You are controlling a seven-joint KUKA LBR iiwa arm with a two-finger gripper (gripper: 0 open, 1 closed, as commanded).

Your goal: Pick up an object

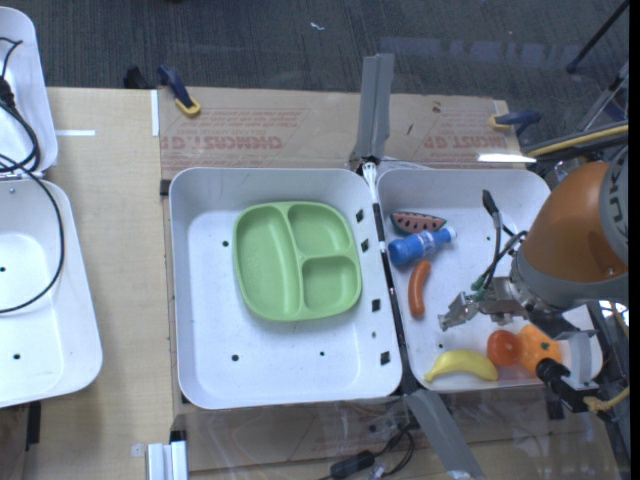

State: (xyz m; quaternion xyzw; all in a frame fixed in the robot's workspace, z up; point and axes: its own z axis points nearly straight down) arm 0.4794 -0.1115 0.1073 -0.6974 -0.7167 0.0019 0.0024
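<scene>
Metal two-finger gripper sits low over the right shallow white bin, fingers slightly parted, nothing between them. It hangs over bare bin floor, between toys, so no grasp yet. Arm with orange band comes in from right, covering the bin's right side.

Closest candidates: yellow plastic banana just near-side of the gripper, long axis roughly left-right, curved, tips turned toward the near edge. Orange-red sausage-shaped toy just left of the gripper, long axis near-far, slightly tilted. Orange round toy and an orange piece beside it lie right of the banana, partly under the wrist.

Farther: blue plastic bottle with white cap, lying down, cap pointing right. Watermelon slice toy just beyond it.

Left white bin holds a green three-compartment plate, lying flat, well apart from the gripper.

Likely pick: banana or sausage.
</scene>
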